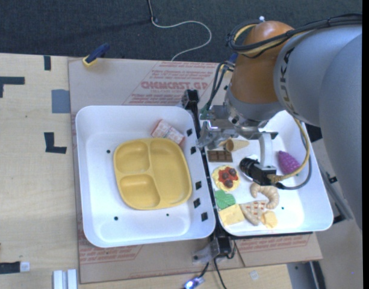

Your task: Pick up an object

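1. Landmark: yellow plate point(153, 173), w/ 3 compartments, lying flat in the left bin point(94, 221).
2. Pink-white packet point(167, 131): at plate's far-right corner, same bin; touching the plate or just apart, can't tell.
3. Gripper point(211, 134): view-right of plate's far-right corner, over the rims where the 2 bins meet. Open or closed: can't tell.
4. Arm point(256, 71): grey w/ orange band, reaching in from view-right, over the right bin point(319, 215), well apart from plate.
5. Brown block point(220, 156): right of plate, just across the bin walls, just beside gripper.
6. Beige cone piece point(236, 144): beside the block, a bit further from plate.
7. Round tart point(226, 176) w/ red topping: right of plate's middle, near the bin wall.
8. Green piece point(224, 198) & yellow wedge point(231, 214): right of plate's near-right corner, touching each other.
9. Waffle piece point(254, 211) & curled shrimp piece point(265, 192): further right of plate than the wedge.
10. Purple piece point(288, 160): farthest from plate of all objs.
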Available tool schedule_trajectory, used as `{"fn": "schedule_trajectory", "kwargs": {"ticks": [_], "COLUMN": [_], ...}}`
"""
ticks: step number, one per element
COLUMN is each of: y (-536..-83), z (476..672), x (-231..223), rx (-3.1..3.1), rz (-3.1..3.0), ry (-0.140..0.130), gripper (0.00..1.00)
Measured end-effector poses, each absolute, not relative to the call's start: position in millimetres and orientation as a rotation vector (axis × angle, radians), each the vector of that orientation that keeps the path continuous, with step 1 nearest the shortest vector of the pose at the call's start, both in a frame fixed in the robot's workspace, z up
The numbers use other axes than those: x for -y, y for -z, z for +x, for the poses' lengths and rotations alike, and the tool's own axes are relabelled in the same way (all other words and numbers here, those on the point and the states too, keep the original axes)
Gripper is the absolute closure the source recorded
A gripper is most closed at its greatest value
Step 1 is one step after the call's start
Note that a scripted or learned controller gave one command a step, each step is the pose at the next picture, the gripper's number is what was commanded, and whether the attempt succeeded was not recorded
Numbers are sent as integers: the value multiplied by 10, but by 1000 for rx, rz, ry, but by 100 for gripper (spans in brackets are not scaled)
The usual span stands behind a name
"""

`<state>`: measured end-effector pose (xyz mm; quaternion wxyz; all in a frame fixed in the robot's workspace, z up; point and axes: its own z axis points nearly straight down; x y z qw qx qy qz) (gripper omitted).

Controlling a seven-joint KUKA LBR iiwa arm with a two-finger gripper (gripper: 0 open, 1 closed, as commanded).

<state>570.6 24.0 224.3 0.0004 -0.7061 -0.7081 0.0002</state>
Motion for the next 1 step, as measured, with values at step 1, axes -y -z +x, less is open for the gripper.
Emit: {"fn": "schedule_trajectory", "kwargs": {"ticks": [1], "y": [-2295], "z": [5659], "x": [-197], "rx": [2223], "rz": [-2218], "ry": [-1], "gripper": [100]}}
